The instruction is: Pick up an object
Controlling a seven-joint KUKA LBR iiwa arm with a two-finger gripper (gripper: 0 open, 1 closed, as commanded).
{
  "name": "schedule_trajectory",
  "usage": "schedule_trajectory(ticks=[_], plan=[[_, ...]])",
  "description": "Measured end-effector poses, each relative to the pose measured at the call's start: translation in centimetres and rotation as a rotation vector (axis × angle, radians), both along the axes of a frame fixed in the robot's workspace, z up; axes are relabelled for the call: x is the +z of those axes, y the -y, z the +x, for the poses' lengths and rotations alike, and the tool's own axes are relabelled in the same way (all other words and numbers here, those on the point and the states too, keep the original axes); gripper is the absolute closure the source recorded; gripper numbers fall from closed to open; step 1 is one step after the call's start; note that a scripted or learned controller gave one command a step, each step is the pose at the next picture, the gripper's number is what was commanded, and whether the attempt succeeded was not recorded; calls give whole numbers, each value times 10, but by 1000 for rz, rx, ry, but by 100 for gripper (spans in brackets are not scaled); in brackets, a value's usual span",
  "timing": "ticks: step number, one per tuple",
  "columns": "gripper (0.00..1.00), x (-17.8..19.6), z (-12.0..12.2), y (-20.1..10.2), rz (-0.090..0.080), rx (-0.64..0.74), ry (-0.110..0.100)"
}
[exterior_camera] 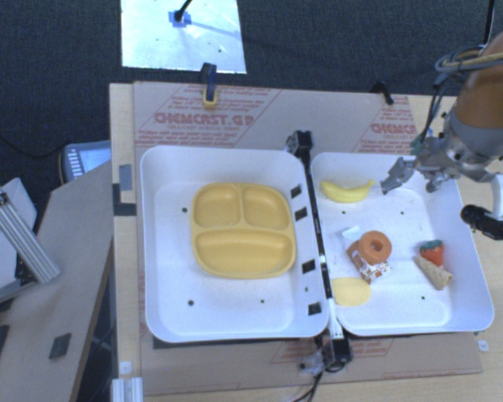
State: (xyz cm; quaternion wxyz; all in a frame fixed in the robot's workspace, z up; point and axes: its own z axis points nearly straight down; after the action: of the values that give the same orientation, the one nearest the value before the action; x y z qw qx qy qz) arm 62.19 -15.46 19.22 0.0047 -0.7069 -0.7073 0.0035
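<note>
My claw (412,177) hangs spread open and empty over the far edge of the right bin (469,308). Working near to far, I note a pale yellow disc (350,291) at the near rim, an orange ring on a wrapped piece (371,252) mid-bin, a carrot-topped wedge (433,263) to its right, and a banana (346,191) just beside the claw. I judge the banana the closest candidate: align the fingers across its narrow width, descend vertically, then close.

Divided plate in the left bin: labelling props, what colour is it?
Pale yellow, the divided plate seen clearly in the camera view.
</note>
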Motion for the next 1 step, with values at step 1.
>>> schedule_trajectory(ticks=[1], plan=[[0, 8, 3, 0, -2, 3, 13]])
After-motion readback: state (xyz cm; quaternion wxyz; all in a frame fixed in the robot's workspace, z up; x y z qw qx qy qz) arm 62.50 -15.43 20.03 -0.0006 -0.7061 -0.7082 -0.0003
